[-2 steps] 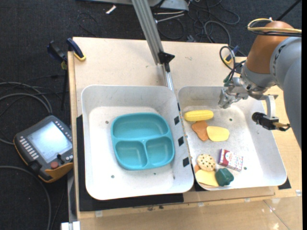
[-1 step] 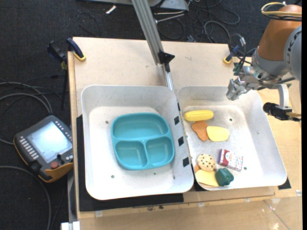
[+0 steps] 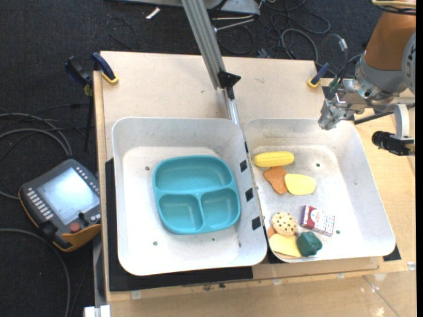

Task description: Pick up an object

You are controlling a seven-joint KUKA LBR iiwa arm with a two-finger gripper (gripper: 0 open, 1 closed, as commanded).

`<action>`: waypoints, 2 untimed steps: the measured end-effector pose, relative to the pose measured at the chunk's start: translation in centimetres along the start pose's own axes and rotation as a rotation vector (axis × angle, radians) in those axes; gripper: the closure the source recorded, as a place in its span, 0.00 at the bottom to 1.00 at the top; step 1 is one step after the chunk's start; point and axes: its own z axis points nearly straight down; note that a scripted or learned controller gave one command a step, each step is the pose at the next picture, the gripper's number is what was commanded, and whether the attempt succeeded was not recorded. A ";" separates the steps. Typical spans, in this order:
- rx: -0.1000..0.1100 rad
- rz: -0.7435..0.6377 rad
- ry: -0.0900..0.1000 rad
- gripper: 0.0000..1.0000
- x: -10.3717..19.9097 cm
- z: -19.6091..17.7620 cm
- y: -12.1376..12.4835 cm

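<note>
Jaws (image 3: pixel 328 121), grip state unclear, above right bin's far edge, corn cob (image 3: pixel 273 158) well apart.

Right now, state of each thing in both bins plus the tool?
Teal divided tray: upright, left bin.
Corn cob: lying flat, right bin.
Cookie: flat, near front rim.
Small red-and-white carton: on its side.
Green piece: resting on yellow slice.
Tool: above right bin's back rim, holding nothing visible.

Toy foods (image 3: pixel 291 203) in right bin (image 3: pixel 360 177)
</note>
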 end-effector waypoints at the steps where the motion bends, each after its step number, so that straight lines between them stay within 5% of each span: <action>1: 0.006 -0.006 0.004 1.00 5.9 -0.8 -2.3; 2: 0.009 -0.006 0.004 1.00 10.9 0.0 -4.0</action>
